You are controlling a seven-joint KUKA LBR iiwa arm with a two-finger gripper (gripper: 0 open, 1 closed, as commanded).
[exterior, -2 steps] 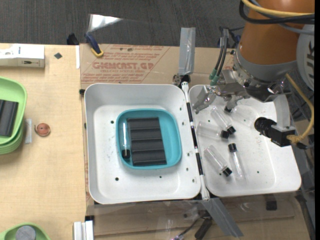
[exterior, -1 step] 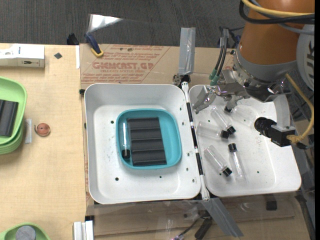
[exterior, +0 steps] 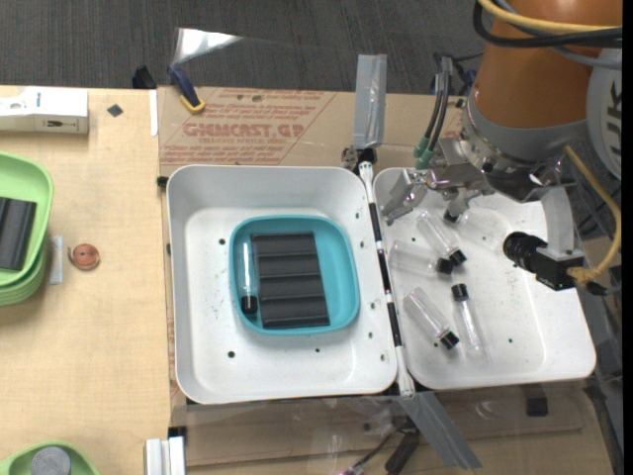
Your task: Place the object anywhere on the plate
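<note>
A teal square plate (exterior: 343, 265) lies in the middle of the left bin (exterior: 198, 349). On it rests a black ridged block (exterior: 289, 278). A clear vial with a black cap (exterior: 244, 283) lies along the plate's left inner edge. Several more clear black-capped vials lie loose in the right bin (exterior: 514, 364), among them one (exterior: 440, 245) just below the gripper and one (exterior: 432, 320) nearer the front. My gripper (exterior: 430, 206) hangs over the back left corner of the right bin, open, with nothing between its fingers.
The bins' shared wall (exterior: 381, 265) runs between plate and vials. A black fitting (exterior: 534, 255) on the arm juts over the right bin. A green tray (exterior: 25, 231) and a small orange disc (exterior: 84, 256) sit on the bench at left. Cardboard (exterior: 247, 127) lies behind the left bin.
</note>
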